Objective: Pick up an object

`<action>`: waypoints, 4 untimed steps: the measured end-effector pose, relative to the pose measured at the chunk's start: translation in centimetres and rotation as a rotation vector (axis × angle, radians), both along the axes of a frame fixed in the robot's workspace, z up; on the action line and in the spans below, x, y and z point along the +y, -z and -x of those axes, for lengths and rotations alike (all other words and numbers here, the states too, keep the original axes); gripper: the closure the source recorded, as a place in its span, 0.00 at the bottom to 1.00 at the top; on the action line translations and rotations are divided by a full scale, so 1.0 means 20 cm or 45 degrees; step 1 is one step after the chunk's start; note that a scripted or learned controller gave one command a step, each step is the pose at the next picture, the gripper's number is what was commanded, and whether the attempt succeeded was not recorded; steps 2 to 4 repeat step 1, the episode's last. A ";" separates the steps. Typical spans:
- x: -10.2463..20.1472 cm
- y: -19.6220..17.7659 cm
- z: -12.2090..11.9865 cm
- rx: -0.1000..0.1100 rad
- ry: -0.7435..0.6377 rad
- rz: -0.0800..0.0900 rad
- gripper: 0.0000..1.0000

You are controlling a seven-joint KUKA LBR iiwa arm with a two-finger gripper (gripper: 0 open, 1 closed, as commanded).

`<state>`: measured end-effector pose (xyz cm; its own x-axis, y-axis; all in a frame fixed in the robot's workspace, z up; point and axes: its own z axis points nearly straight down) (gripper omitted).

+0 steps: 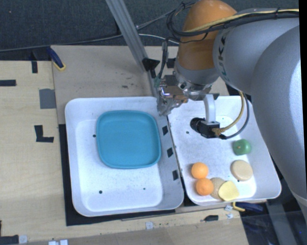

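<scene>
On the bench, side by side: shallow white left bin (pixel 73 148) and shallow white right bin (pixel 187 143), inner rims meeting. Within left bin: teal square plastic plate with rounded corners (pixel 128 139), flat, set towards the far half. Within right bin, towards the near end: small green round object (pixel 241 147) by the right wall; beige rounded disc (pixel 241 170) just below it; two small orange balls (pixel 199 170) (pixel 204 187), one just beyond the other; tan rounded piece (pixel 216 185) touching the nearer ball and partly overlapped by pale yellow rounded piece (pixel 228 191). Above the far end of the divide between bins: metal two-finger gripper (pixel 165 98) on the grey arm with orange band (pixel 202 26), well apart from all listed items; extent of opening not discernible; nothing seen in its grasp.
</scene>
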<state>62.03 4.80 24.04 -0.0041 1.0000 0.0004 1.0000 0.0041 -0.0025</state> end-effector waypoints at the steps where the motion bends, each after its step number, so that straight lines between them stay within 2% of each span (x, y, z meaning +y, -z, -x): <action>1: 0.24 0.09 0.08 0.000 0.000 0.000 1.00; 4: 0.24 0.09 0.08 0.000 0.000 0.000 1.00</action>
